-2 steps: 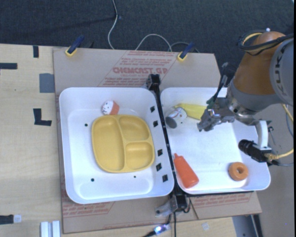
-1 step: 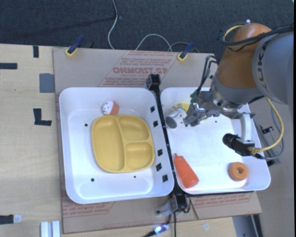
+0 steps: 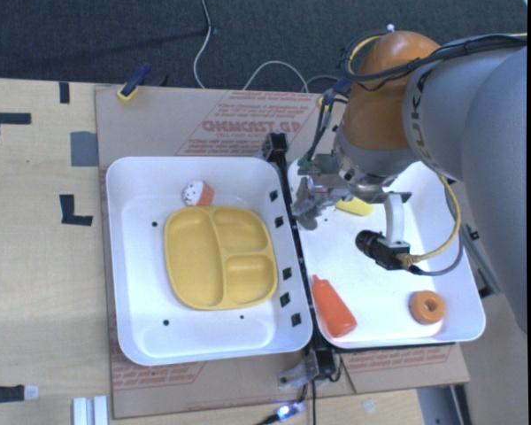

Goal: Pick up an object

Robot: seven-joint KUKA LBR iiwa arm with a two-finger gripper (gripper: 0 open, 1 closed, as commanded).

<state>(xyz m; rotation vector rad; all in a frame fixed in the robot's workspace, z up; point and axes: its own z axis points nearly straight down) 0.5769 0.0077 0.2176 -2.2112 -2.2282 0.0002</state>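
My gripper [image 3: 311,209] hangs over the left part of the right bin [image 3: 380,326], near the divider between the bins. A yellow block [image 3: 357,206] lies just right of it, partly hidden under the wrist. An orange carrot-shaped piece [image 3: 334,308] lies at the right bin's front left. A brown doughnut [image 3: 427,306] sits at its front right. The left bin [image 3: 124,237] holds a yellow divided plate [image 3: 219,255] and a small white-and-orange toy [image 3: 196,193] behind it.
The black clips of the divider [image 3: 288,237] run between the two bins. A black cable connector [image 3: 380,248] hangs off the arm over the right bin's middle. Cardboard [image 3: 239,122] lies under the bins, with a yellow-blue item [image 3: 133,82] at its back left corner.
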